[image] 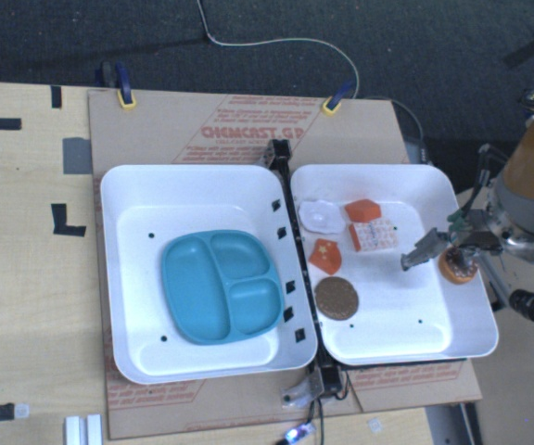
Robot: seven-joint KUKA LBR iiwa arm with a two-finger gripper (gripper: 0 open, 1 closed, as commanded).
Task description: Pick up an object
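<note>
Approach was underway: gripper (422, 251) hovered in the right bin (431, 341), its opening impossible to judge; next move called for descending onto the nearby white packet (375, 237).

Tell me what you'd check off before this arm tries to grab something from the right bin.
1. Things to pick lie in the right bin: ok.
2. Gripper hangs over that bin: ok.
3. Gripper lined up over one item: not ok, it hangs right of the checked block.
4. Items spaced apart: not ok, the orange piece touches the checked block.
5. Brown disc lies apart from the others: ok.
6. Jaws open: cannot tell.
</note>
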